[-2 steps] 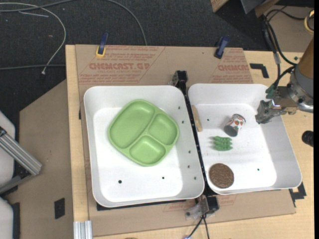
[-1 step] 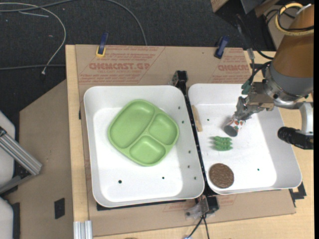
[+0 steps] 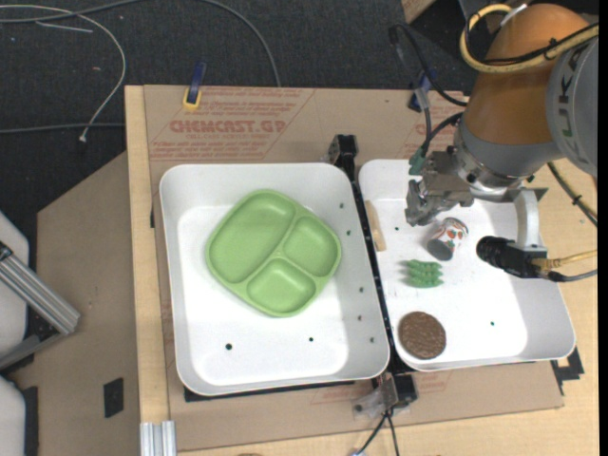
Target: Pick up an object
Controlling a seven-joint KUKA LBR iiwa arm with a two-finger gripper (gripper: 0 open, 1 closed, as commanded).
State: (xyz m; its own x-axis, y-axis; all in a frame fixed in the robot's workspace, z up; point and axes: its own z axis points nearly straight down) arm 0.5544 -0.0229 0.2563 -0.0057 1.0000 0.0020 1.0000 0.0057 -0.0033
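Dark carpet with loose cables surrounds a cardboard-covered worktop (image 3: 237, 122), printed in red lettering, which carries two shallow white bins side by side.

Left bin (image 3: 190, 350): holds one pale green divided plate (image 3: 274, 252) with three compartments, lying flat near the bin's centre, well apart from the arm.

Right bin (image 3: 532, 321): holds the smaller items. A flat wooden stick (image 3: 373, 226) lies along its left wall. A round brown disc (image 3: 421, 334) rests near the front left corner. A small green leafy toy (image 3: 424, 274) lies near the middle. A small grey and white object with a red mark (image 3: 445, 239) sits just above the green toy; its exact nature is too small to judge.

Arm: grey with an orange section, reaching in from the right, wrist over the upper part of the right bin. A black cylindrical fitting (image 3: 503, 255) projects beside it, over the bin floor.

Claw (image 3: 425, 212): hangs low over the right bin. Whether it is spread or closed cannot be told from this angle. Nothing is seen pinched in it.

Governing relation: the grey and white object lies just beside the claw, slightly toward the bin's front and right. It is judged the nearest candidate for pick-up. The green toy lies further toward the front; the disc further still.
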